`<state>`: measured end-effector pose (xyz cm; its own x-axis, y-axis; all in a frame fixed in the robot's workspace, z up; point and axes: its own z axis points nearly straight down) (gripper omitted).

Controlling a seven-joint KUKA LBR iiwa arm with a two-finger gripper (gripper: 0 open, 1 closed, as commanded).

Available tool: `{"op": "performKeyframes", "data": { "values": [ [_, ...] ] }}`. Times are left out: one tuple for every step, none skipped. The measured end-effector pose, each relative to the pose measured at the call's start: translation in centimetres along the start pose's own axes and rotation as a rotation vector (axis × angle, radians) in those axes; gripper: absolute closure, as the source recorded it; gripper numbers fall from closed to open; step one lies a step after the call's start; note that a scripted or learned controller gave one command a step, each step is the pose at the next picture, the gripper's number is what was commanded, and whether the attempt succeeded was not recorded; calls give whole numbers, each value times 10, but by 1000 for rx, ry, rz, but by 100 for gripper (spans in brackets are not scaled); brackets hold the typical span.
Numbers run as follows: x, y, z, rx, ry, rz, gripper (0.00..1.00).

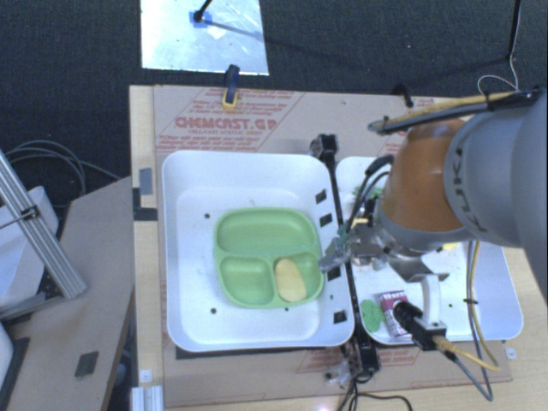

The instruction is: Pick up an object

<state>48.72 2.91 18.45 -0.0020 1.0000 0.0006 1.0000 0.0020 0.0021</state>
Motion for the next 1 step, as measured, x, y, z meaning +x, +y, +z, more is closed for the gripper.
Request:
{"op": "performKeyframes", "data": {
  "values": [
    [-60,40,0,-3,-3,5,0]
  ]
}}
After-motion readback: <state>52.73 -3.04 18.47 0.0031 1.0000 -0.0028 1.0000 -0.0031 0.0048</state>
